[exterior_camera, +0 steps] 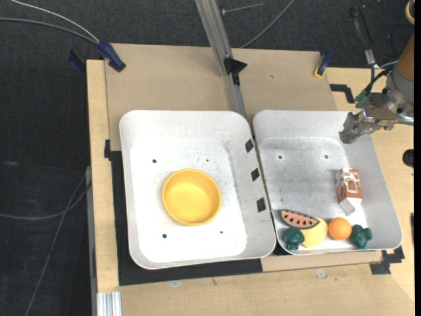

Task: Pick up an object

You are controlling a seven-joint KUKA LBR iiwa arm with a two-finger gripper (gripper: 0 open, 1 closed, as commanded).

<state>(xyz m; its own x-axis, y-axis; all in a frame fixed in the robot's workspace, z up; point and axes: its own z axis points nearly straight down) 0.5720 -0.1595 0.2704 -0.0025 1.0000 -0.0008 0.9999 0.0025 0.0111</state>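
Grey two-finger tool [351,130] over the upper right corner of the right-hand shallow white bin [309,143], finger spread not discernible, nothing visibly between them. Below it, small brown-and-white carton [348,187] on the bin floor, well apart. Along the near edge: watermelon slice [300,218], yellow lemon-like piece [316,233], orange ball [339,229], two dark green pieces [293,238] [360,236]. Left-hand white bin [145,242] with round yellow bowl [191,196]. Tan bench [171,78] beneath.

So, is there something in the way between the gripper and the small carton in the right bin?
Nothing visible. The gripper sits over the right bin's upper right corner, and bare bin floor separates it from the carton. The other toys lie lower, along the bottom edge.
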